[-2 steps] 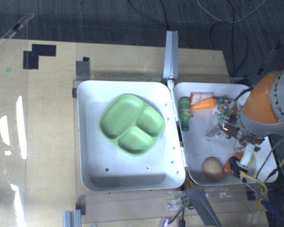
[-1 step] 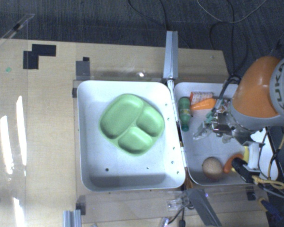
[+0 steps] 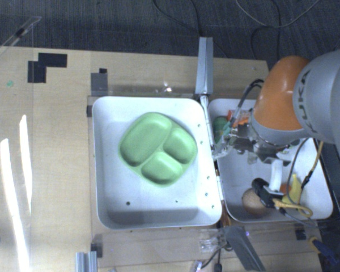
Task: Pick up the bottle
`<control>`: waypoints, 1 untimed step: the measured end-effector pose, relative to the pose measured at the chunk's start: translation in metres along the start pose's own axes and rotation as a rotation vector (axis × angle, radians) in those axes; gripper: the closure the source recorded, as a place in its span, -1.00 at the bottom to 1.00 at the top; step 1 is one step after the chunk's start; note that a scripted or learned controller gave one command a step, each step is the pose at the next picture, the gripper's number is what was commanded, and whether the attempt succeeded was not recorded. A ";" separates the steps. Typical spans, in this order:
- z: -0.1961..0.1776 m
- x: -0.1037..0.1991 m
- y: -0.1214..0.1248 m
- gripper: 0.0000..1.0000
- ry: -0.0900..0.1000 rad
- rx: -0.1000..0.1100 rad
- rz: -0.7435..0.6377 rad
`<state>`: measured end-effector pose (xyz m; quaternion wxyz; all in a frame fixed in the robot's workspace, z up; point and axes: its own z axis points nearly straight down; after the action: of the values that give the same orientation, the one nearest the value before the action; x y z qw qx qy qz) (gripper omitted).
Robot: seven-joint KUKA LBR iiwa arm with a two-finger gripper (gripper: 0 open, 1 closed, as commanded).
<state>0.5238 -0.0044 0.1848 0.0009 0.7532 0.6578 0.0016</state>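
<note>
A small green object (image 3: 220,127), apparently the bottle, lies in the right bin (image 3: 236,208) close to its left wall near the back. Most of it is hidden by the gripper. My gripper (image 3: 231,141) hangs low over that spot, right beside and partly over the green object. The grey arm with its orange band (image 3: 280,98) covers the bin's upper half.
A tan rounded object (image 3: 250,200) rests near the front edge of the right bin. In the left bin (image 3: 107,208) a green three-compartment plate (image 3: 157,147) sits in the middle. A metal post (image 3: 204,67) stands behind the gap between the bins.
</note>
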 end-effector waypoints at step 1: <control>0.000 -0.049 -0.030 -1.00 -0.001 0.000 0.001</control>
<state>0.4874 -0.0492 0.1845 0.0010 0.7536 0.6573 0.0012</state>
